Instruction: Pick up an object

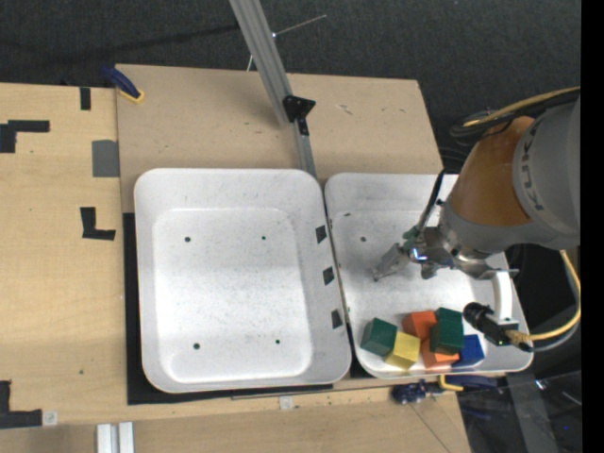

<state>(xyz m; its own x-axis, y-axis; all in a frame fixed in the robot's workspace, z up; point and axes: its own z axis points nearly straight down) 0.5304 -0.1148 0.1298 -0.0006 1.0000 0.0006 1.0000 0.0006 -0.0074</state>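
Note:
Several small blocks lie clustered at the near edge of the right bin [377,201]: a dark green cube [380,336], a yellow block [406,349], an orange block [420,324], a second green block [449,329] and a blue block [470,350]. My gripper [403,272] hangs over the middle of the right bin, above and apart from the cluster. Its two fingers [385,266] are spread open, with only bare bin floor between them.
The left bin [151,196] lies beside the right one, their rims meeting at the middle. A slanted metal rod [264,41] crosses the wooden bench behind the bins. The arm's grey and orange body [510,182] covers the right bin's far right side.

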